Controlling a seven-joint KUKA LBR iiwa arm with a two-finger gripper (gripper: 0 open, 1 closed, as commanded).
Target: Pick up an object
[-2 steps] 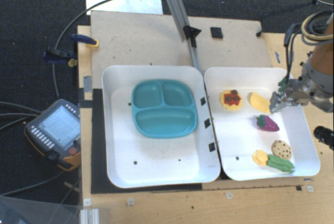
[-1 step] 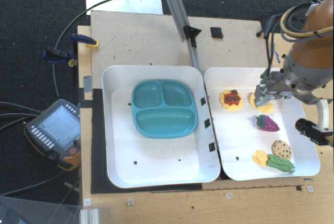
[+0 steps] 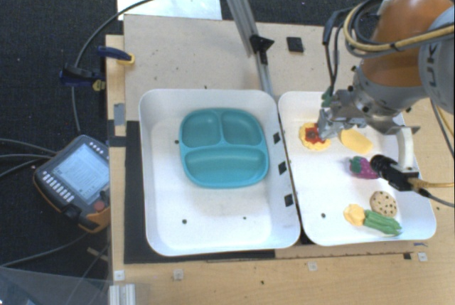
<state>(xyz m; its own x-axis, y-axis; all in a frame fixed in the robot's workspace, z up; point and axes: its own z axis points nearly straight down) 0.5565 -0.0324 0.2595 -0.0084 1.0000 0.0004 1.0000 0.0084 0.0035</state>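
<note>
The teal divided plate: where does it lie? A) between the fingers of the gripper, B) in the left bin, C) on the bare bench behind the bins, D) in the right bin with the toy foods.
B: the teal divided plate lies flat inside the left bin.

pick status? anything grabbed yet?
Done: the end effector is down in the right bin, at the pizza toy. In hand: nothing visibly lifted; a grasp can't be confirmed. Left: grip and raise it. The cheese wedge, grapes and cookie lie loose.
</note>
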